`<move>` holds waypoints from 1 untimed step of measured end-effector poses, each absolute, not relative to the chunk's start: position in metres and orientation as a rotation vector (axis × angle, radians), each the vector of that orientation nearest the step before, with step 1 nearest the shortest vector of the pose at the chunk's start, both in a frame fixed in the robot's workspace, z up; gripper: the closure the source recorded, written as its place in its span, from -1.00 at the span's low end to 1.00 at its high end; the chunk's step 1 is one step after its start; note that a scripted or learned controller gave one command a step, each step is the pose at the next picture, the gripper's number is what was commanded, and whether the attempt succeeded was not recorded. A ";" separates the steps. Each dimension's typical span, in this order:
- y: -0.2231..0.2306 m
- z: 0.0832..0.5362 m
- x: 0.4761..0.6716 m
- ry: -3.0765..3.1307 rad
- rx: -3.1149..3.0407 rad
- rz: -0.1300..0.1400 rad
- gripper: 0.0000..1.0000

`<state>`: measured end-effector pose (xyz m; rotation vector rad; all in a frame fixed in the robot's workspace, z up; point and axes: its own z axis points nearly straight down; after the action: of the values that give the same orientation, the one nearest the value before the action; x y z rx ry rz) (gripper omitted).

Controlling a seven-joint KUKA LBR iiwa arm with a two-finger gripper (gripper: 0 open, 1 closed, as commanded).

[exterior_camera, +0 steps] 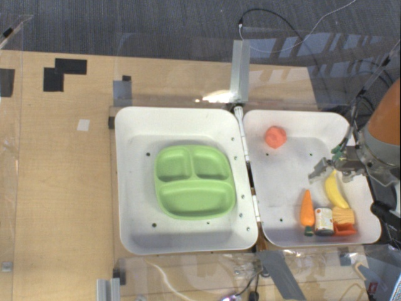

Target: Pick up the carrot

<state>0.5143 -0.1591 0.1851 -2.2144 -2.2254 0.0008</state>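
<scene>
The left bin (125,168) held a green divided plate (195,182). In the right bin (276,231), the carrot (306,209) lay near the front edge, untouched, just beside a small can (323,221) and a banana (336,191). A clean pick probably called for descending over its middle, clear of those neighbours. The gripper (330,165) hovered above the banana's upper end, open and empty, the arm reaching in from the right.

A light wooden bench (56,187) carries two shallow white bins side by side, their inner rims touching or nearly so. The left bin (135,168) sits mid-bench; the right bin (294,168) lies just beside it. Black patches (62,73) mark the far left of the bench, and a small pale square (83,125), perhaps tape, lies nearer.
</scene>
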 end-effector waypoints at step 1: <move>-0.171 0.119 0.513 -2.013 -2.408 0.001 -1.00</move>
<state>0.5131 -0.1714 0.1189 -2.4082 -2.0129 0.0009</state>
